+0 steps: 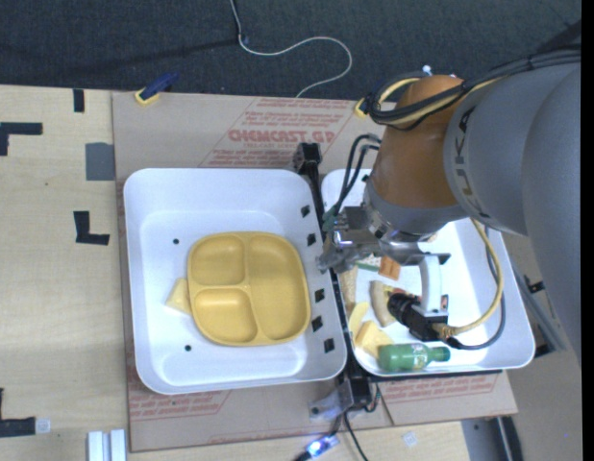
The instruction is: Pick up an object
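The grey arm with its orange band (422,152) reaches in from three o'clock and hangs over the right-hand shallow white bin (508,349), hiding most of it. The gripper (366,257) sits low over that bin's left side, near the wall shared with the other bin; whether it is spread or closed I cannot tell, for the wrist and cables cover it.

Below the gripper, toward six o'clock, a small green plastic bottle with a white cap (412,355) lies on its side near the bin's front rim. Just beside it, at about ten o'clock from the bottle, are pale yellow wedge-shaped pieces (372,334), and a curved cream-coloured piece (382,301) lies above those. Nothing can be seen held.

The left-hand shallow white bin (153,209) holds a yellow plastic divided plate with three compartments (249,288), set a little toward its five o'clock corner. A pale yellow flat piece (178,298) pokes out from under the plate's nine o'clock edge.

Both bins rest on brown cardboard (268,133).
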{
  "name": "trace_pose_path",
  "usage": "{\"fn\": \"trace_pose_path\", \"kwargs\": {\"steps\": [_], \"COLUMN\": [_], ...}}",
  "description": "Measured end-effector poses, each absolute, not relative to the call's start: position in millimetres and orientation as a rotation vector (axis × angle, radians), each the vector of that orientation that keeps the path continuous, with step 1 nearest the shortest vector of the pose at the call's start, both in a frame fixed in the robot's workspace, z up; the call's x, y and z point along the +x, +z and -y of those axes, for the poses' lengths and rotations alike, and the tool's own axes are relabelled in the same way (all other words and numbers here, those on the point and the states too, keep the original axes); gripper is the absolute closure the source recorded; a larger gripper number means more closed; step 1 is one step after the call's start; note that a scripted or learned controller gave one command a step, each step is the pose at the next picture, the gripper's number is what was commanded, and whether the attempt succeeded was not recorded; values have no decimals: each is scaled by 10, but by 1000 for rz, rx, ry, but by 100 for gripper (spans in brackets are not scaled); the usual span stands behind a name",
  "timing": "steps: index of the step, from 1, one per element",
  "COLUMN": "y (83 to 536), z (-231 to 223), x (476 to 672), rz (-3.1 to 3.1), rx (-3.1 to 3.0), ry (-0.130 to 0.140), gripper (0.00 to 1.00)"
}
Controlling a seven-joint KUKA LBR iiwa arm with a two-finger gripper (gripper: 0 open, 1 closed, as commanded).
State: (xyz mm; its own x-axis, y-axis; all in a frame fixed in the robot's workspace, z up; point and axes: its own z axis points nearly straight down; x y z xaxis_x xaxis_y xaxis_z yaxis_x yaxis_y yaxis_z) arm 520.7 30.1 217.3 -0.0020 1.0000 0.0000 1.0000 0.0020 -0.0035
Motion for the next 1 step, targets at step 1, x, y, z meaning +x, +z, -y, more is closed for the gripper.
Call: {"fn": "trace_pose_path", "kwargs": {"steps": [1], "y": [2151], "z": [-364], "x": [5317], "rz": [2222], "rx": [-2218], "ry": [3], "gripper": [100]}}
